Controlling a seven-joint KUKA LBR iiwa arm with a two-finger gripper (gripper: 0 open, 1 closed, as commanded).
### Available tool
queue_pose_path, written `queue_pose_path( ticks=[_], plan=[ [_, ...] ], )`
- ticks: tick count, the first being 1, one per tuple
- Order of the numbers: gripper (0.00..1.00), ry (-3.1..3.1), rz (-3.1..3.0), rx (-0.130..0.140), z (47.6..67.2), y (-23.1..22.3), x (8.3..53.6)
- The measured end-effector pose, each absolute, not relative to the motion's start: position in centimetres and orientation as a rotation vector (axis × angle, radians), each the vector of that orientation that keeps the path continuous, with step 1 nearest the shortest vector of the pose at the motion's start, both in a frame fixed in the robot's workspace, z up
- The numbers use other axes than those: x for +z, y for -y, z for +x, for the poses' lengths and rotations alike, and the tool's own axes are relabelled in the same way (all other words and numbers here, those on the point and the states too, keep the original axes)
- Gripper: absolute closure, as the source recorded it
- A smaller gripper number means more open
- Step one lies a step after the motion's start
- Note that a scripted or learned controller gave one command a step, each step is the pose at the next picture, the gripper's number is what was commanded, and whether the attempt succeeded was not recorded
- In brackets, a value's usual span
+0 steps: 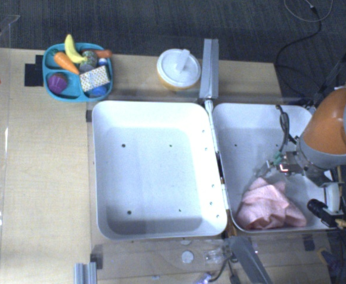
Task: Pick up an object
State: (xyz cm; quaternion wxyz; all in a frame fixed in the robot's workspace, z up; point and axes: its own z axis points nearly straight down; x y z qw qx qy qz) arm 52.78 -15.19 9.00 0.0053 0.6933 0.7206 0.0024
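Claw (277, 169) low in right bin (249, 129) — just above pink cloth (271, 206).

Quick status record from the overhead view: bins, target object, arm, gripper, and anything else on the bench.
left bin: white, nothing in it
right bin: white, holds a pink cloth crumpled at its near side
arm: reaches in from the right, over the right bin
gripper: just above the cloth's far edge; finger state unclear
cloth held: not shown between fingers
bench extras: blue tray with toy food far left; white lidded cup behind the bins
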Motion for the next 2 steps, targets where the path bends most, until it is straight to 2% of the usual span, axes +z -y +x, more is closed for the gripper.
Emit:
queue_pose_path(
  ticks=[1,2],
  plan=[
    [0.00,-2.350,2.071,0.008,57.5,20.5,8.9],
    [0.00,-2.615,1.713,0.009,51.7,20.5,9.0]
  ],
)
